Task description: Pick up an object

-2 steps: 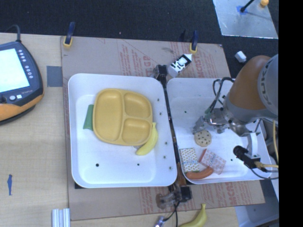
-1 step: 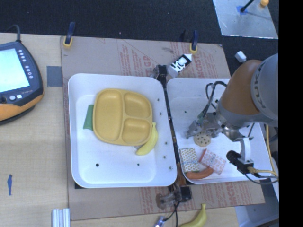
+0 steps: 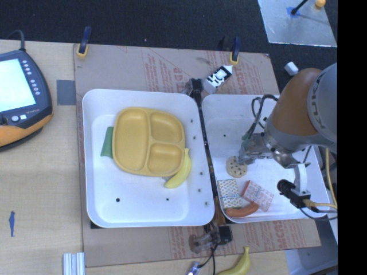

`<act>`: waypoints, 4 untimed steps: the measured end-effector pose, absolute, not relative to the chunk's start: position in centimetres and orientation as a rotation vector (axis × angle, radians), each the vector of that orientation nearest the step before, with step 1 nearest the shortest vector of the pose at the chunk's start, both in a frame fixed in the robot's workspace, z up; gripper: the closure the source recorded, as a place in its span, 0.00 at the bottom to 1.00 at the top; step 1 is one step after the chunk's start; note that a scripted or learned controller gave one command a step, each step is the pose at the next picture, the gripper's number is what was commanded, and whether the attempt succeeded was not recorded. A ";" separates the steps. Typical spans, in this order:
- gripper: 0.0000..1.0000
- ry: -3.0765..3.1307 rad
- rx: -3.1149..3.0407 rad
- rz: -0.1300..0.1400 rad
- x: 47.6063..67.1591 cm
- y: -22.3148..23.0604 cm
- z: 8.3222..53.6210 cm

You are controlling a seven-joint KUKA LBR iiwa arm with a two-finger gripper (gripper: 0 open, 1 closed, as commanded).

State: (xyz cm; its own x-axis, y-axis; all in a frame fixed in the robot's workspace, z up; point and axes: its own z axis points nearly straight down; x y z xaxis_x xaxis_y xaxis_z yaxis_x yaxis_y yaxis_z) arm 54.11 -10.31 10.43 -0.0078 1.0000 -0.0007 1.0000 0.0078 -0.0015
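Objects for picking lie mostly in the right bin point(image 3: 229, 110): a round tan cracker-like disc with holes point(image 3: 235, 167) rests on the bin floor near its middle, a checkered packet point(image 3: 229, 192) lies toward the bin's near edge, a red-and-white packet point(image 3: 257, 193) sits just beside it on the right, and a reddish sausage point(image 3: 241, 211) lies along the near wall, touching or almost touching both packets. The claw point(image 3: 248, 154) hangs over the bin floor just beside the disc, at its upper right edge; whether it touches the disc, and how far apart its fingers stand, cannot be told from above. The grey arm with its orange band point(image 3: 292, 105) reaches in over the bin's right side, with cables looping near the wrist. The left bin point(image 3: 94, 153) holds a yellow divided plate point(image 3: 148, 140) near its centre, with a green flat piece point(image 3: 107, 141) sticking out from under the plate's left side and a yellow banana point(image 3: 180, 172) leaning against the plate's lower right rim. Both bins sit side by side on a cardboard sheet point(image 3: 160, 67) clamped to the tabletop point(image 3: 40, 199). A second banana point(image 3: 238, 263) lies at the tabletop's near edge, below the right bin. A control pendant with a screen point(image 3: 20, 99) rests at the tabletop's left edge, well apart from the bins.
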 end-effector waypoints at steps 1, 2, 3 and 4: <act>0.00 -2.231 -2.211 0.003 54.1 -10.3 10.4; 1.00 -2.231 -2.211 0.004 54.1 -10.4 11.4; 0.00 -2.232 -2.210 0.005 54.1 -10.4 11.4; 0.00 -2.226 -2.212 0.006 53.8 -9.5 9.3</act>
